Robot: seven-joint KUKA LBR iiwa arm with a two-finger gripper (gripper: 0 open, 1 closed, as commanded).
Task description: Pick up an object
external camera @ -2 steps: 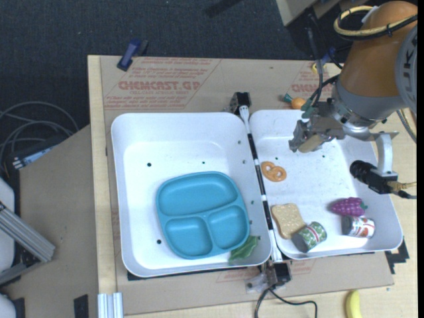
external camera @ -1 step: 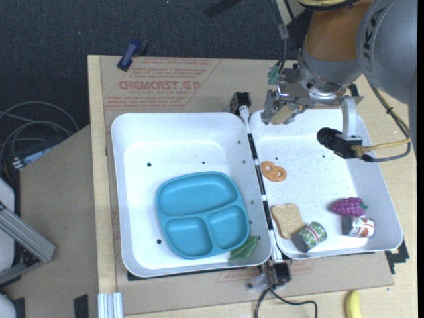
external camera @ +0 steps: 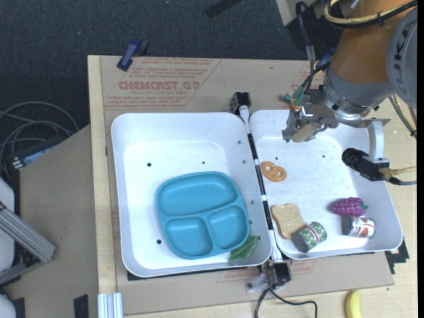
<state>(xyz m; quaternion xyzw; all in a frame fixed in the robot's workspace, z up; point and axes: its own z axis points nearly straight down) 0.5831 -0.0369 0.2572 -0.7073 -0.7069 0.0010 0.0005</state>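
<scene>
My gripper (external camera: 299, 131) hangs over the far part of the right bin (external camera: 318, 161), above bare floor. Nothing shows between its tips. A pretzel (external camera: 272, 171) lies a short way in front of it and to the left, near the divider. Along the bin's near edge lie a slice of toast (external camera: 286, 218), a green can on its side (external camera: 310, 235), a purple bunch of grapes (external camera: 348, 207) and a small red and white can (external camera: 358, 226).
The left bin (external camera: 132, 144) holds a blue divided plate (external camera: 200, 213) and a green leafy piece (external camera: 243, 249) at its near right corner. A black fitting on a cable (external camera: 361, 162) sits over the right bin's far right side.
</scene>
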